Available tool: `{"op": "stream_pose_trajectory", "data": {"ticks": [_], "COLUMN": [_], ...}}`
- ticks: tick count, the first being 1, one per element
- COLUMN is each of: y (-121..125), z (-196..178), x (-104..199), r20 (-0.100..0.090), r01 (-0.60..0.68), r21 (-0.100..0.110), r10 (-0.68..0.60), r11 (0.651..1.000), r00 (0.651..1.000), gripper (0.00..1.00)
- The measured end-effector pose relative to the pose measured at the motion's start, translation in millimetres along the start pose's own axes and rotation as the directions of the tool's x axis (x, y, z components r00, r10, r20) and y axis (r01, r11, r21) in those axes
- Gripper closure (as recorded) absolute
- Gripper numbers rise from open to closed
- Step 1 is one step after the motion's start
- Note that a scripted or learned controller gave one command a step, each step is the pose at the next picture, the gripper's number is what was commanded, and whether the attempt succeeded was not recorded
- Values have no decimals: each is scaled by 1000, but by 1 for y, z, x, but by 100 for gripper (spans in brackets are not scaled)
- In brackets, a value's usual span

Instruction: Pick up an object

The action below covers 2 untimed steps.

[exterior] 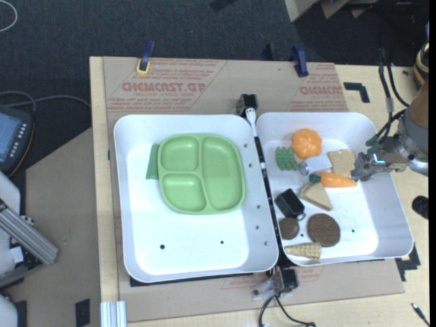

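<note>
The claw [366, 163], its state impossible to tell, hovers at the right bin's [388, 240] three o'clock side, just beside a toy carrot [336, 180] among clustered play food, likeliest pick; green divided plate [201, 172] sits apart.

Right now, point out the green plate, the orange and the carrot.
green plate [201, 173], camera view, on its middle divider.
orange [306, 142], camera view, on its top.
carrot [336, 180], camera view, on its middle.

Right bin [381, 203] holds my pick choices: orange ball [306, 142] at back, green block [285, 159] beside it, carrot [335, 180] lying flat mid-bin, brown cookie [323, 229], cone [303, 252] at front edge.
</note>
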State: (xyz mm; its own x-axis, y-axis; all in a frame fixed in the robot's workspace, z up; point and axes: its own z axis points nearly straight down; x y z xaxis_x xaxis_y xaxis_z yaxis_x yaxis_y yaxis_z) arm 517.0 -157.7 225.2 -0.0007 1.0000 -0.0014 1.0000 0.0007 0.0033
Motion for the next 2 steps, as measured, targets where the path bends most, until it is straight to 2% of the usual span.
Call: {"op": "stream_pose_trajectory", "data": {"ticks": [1, 2], "y": [25, 57], "z": [11, 8], "x": [45, 102], "r20": [-1, -3], "r01": [4, 7], "r21": [1, -1], "r10": [-4, -7], "r11": [1000, 1000], "r00": [1000, 1000], "gripper": [100, 100]}}
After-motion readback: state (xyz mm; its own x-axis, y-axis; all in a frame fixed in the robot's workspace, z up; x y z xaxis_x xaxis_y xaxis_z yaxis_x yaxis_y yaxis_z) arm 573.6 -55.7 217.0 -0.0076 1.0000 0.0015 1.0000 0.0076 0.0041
